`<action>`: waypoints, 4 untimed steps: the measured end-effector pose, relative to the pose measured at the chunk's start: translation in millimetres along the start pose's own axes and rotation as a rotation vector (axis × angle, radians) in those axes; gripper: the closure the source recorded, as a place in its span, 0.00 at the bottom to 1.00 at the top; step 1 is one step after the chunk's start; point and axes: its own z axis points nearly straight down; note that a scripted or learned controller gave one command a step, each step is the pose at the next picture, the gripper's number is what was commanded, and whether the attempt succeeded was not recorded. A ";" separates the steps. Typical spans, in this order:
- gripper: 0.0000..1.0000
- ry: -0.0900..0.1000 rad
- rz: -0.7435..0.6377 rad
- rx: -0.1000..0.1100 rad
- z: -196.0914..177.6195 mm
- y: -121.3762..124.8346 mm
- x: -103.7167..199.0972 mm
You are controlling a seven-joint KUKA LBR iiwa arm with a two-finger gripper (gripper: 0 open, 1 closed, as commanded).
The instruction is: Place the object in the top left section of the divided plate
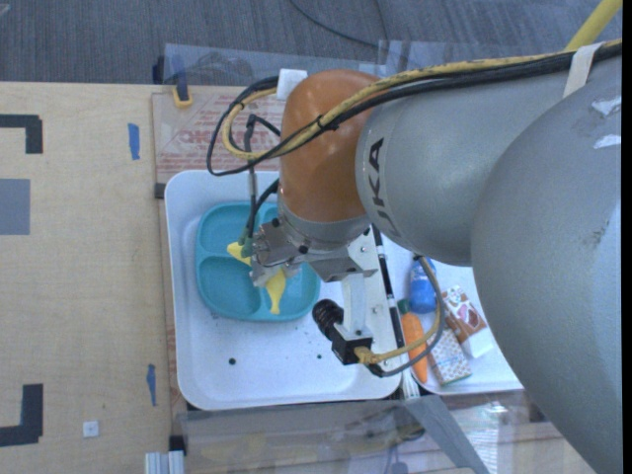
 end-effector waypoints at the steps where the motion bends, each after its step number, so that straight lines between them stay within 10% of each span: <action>1: 1.00 0.000 0.026 -0.003 10.2 14.8 -14.4; 4: 1.00 -0.001 0.068 -0.009 10.2 34.7 -14.3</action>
